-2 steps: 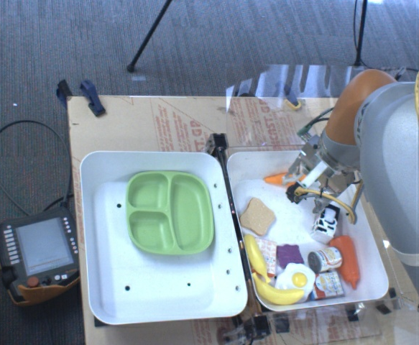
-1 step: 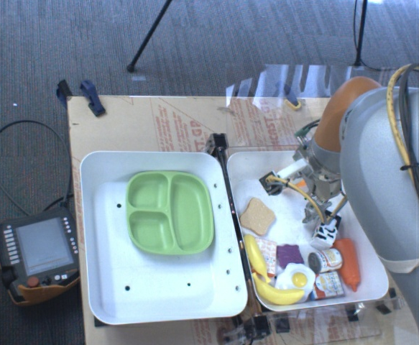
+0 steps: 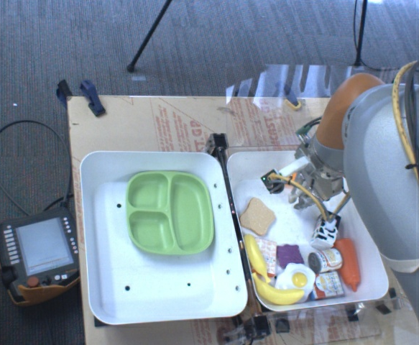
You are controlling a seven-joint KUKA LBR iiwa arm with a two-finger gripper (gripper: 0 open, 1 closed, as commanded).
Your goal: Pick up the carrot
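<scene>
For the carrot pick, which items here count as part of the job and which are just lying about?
Job:
carrot, at the right bin's right side
tool, just left of the carrot

Lying about:
banana
bread slice
fried egg
purple piece
can
green divided plate in the left bin

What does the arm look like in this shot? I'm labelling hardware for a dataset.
The arm is a bulky, rounded grey shell with an orange band above the wrist. Metallic grey wrist hardware sits below that, with a yellow cable looping across it. The gripper tip looks black and white.
</scene>
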